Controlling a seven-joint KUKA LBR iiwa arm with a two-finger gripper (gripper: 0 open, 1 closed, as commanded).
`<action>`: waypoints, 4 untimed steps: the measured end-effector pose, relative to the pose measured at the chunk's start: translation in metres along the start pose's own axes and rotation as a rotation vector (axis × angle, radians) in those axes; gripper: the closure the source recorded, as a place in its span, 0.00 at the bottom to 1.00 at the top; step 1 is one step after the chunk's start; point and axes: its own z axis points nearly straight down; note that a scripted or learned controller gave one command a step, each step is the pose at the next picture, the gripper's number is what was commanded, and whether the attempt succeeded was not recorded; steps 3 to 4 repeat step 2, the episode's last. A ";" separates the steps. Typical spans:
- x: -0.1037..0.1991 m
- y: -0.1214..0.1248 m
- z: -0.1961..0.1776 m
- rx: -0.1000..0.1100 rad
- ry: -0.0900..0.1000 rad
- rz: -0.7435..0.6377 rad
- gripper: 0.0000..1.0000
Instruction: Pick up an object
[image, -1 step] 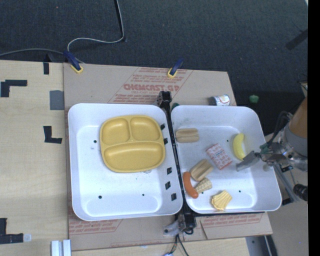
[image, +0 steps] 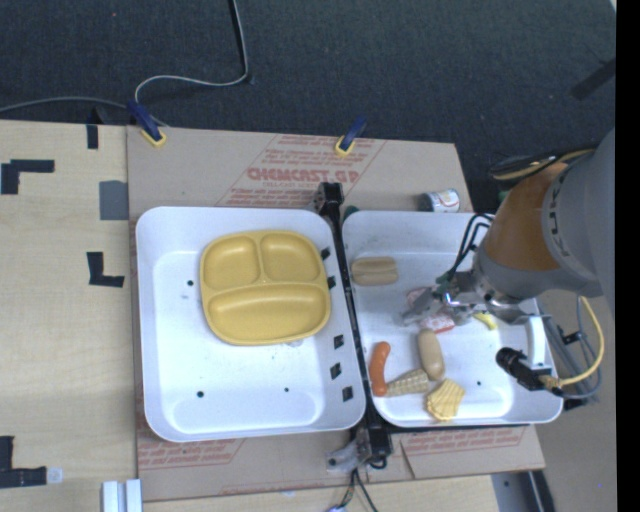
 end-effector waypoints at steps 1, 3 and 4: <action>-0.001 0.000 -0.009 0.000 -0.002 0.001 1.00; 0.006 -0.071 -0.131 0.007 0.000 0.003 1.00; 0.006 -0.071 -0.131 0.007 0.000 0.003 1.00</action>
